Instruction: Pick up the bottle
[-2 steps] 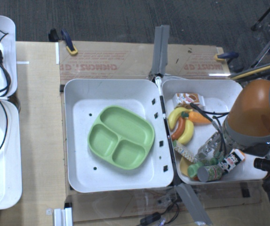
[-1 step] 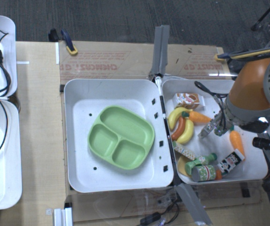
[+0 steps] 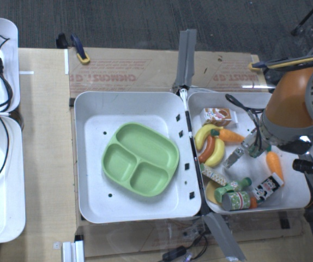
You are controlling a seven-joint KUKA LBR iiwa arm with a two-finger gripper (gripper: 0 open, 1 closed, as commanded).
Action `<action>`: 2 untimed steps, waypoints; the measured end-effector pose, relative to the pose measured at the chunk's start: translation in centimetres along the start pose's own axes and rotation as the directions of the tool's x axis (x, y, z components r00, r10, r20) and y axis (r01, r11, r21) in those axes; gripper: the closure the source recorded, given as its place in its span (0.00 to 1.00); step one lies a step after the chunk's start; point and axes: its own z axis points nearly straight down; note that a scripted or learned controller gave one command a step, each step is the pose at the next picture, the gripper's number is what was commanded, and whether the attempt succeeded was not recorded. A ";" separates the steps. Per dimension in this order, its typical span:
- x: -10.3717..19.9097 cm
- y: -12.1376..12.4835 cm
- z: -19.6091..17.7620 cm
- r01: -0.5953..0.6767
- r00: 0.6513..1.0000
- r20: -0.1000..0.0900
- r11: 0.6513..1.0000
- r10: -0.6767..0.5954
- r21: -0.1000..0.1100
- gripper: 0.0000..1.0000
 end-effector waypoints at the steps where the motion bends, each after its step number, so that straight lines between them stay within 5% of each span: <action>1: -8.9 6.4 -11.7 -0.117 0.993 0.004 0.993 0.117 -0.003 0.00; 2: 0.6 -2.6 -1.2 0.124 0.992 -0.003 0.992 -0.124 0.000 0.00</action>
